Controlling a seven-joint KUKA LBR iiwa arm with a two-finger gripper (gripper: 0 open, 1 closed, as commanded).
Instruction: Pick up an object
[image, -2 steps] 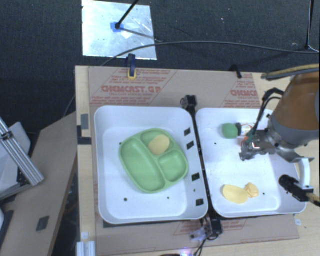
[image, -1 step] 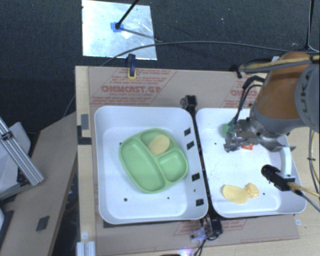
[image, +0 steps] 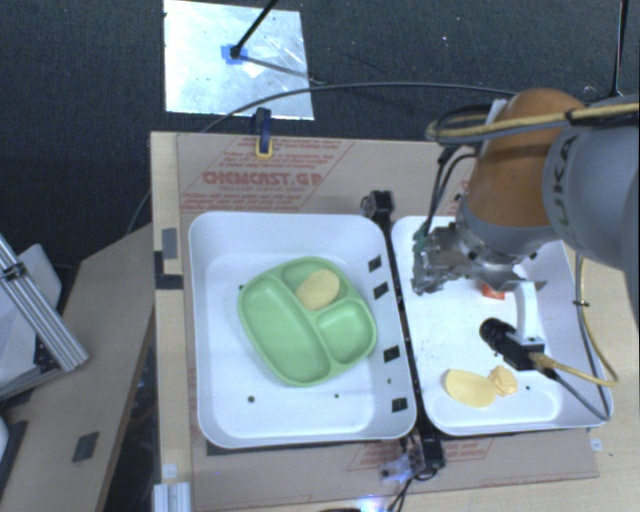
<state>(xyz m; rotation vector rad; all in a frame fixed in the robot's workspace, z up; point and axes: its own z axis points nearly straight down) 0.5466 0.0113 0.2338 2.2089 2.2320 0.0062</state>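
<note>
Hazards, left to right. Over the left bin (image: 215, 300): risk of dragging the green divided plate (image: 300, 340) along with any pull at the yellow lump (image: 319, 289), given the plate's raised ridges and apparently light build. At the wall between the bins: risk of a knock or a jam, with the gripper (image: 430, 262) poised just beside that wall, over the upper left part of the right bin (image: 450, 335). Open or closed: cannot tell from this angle. Nothing seen held. Further right: risk of a slip or a double grab at the flat yellow piece (image: 469, 387) and the small yellow piece (image: 503, 380), touching one another, low and soft-looking.

Contents, left to right. Left bin: green divided plate, set askew, with the yellow lump in its upper small compartment. Right bin: both yellow pieces near the front wall, apart from the gripper; a small red scrap (image: 493, 292) close under the wrist, partly hidden, nature unclear. Nearest pickup candidates, by judgement: the two touching pieces.
</note>
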